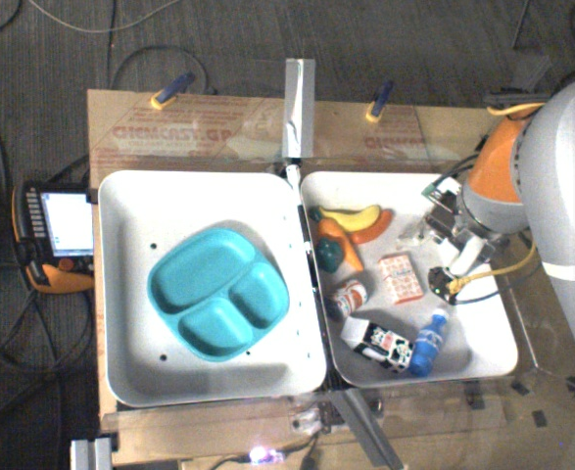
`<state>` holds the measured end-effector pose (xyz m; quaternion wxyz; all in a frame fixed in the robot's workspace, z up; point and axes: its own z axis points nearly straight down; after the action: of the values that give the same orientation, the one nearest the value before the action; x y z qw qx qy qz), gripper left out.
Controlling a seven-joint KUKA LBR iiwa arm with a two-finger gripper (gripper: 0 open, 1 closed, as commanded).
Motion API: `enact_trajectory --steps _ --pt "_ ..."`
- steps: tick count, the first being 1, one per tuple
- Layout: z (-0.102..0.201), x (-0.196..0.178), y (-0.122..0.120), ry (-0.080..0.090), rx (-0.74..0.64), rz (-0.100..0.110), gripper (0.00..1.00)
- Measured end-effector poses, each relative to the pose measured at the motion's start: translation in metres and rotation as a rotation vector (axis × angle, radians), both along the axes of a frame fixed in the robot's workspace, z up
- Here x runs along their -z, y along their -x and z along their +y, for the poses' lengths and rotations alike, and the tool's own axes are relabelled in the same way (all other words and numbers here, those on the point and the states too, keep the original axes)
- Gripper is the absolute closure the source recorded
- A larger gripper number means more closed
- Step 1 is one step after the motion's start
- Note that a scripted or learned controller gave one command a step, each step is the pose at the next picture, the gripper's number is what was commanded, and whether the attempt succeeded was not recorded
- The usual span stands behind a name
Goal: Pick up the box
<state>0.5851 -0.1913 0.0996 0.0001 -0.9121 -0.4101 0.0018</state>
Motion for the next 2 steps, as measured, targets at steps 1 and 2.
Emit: enact_trajectory --steps 1,2 --pt "-0.022 -0.091 -0.028 0.002 0.042 0.000 0.00" --pt "0.005 0.007 0.003 -0.002 -0.095 0.000 0.00"
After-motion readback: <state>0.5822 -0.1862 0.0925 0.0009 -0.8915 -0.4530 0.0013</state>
